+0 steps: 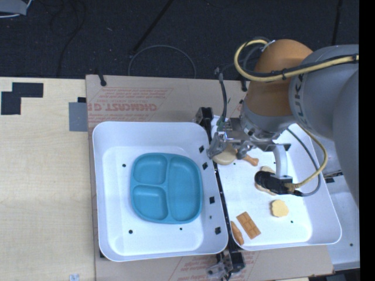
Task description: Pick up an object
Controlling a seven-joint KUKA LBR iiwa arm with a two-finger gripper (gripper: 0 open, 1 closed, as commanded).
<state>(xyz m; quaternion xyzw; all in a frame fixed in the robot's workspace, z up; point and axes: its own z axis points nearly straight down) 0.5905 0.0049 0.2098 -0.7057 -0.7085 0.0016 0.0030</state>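
While low over right bin [316,230], tool [229,147] beside tan piece [223,156]; finger state impossible to tell.

Blue divided plate [166,187] in left white bin [111,239]; cardboard sheet [146,101] beneath.

You see two white bins: the left bin [111,157] carries a turquoise-blue divided plate [166,187]; the right bin [304,215] holds pale and warm tones; a tan, beige-cream piece [223,156] lies beside an orange-brown stick [251,160]; a small yellow round piece [280,209] sits on white; the orange-brown waffled rectangle [248,225] shows a grid pattern; the arm [328,92] is grey with an orange band [280,78], crossed by a yellow cable [249,69]; the bench [41,198] is pale wood with black and grey squares.
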